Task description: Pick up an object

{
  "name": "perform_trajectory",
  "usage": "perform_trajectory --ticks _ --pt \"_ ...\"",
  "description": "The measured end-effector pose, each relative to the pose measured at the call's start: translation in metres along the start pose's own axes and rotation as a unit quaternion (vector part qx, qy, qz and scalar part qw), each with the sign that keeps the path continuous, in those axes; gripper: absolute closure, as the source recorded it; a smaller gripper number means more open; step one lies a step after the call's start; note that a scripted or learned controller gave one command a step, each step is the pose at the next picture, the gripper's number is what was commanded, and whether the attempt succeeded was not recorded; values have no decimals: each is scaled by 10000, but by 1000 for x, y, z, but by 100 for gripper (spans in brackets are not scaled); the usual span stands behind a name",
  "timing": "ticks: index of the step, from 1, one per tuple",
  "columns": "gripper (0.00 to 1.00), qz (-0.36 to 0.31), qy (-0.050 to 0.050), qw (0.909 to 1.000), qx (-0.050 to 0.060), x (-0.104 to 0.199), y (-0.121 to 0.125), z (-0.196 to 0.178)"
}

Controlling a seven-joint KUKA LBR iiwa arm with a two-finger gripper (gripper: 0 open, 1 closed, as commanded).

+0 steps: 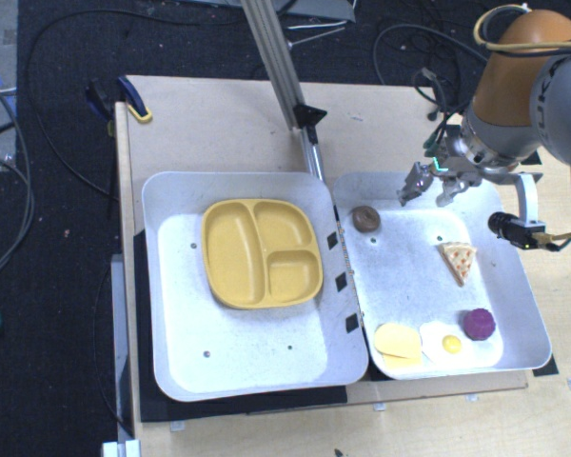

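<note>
I read this as the very start of the pick: my gripper hangs over the far edge of the right bin, its two fingers spread apart with nothing between them, so nothing is lifted yet. The closest candidate is the small brown round piece, which lies just to the side of the fingers, toward the left bin, and a little nearer the camera. Further from the hand, toward the near side of the bin, I see the pizza slice toy, then the purple ball, the fried egg toy and the pale yellow slice, the last two touching or nearly so along the near wall. The yellow divided plate sits well apart from the hand in the left bin and looks a poor target for two fingers. In my judgement everything is left to do: choose a piece, line the fingers over it, descend, close and raise it. The brown piece looks the shortest reach, though it is small and round and may roll from a glancing contact.
</note>
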State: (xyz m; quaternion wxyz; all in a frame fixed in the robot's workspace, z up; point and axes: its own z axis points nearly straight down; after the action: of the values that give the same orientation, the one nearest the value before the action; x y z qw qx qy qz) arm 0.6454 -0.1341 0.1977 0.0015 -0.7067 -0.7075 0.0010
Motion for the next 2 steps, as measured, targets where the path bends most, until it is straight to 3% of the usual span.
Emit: perform_trajectory --ticks 1,2 --pt "0 -3 -4 10000 -19 0 1 -2" --pt "0 -1 -7 10000 -4 -2 7 43"
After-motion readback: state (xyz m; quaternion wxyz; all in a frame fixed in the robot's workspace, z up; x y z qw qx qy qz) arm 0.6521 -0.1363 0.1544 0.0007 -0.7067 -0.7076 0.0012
